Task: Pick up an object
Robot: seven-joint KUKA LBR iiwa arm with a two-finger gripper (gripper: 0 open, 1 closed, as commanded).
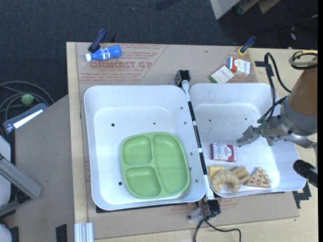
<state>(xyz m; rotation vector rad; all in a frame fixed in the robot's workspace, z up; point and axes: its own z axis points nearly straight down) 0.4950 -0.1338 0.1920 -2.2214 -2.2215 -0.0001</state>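
Note:
In the right bin (222,102), near the front, lie a red and white packet (223,152), a croissant (227,181), a pizza slice (259,178), a small brown bread piece (241,173) and a yellow wedge (216,171). My gripper (244,137) hangs low over the right bin, just up and to the right of the packet, and nothing shows in its grasp. The arm's orange band (306,99) rises at the right edge.
A green divided plate (154,164) lies in the left bin (126,105). Behind the bins on the bench are a blue bottle (103,53), small food boxes (229,71) and a blue clip (247,44). Cables run along the right bin's right side.

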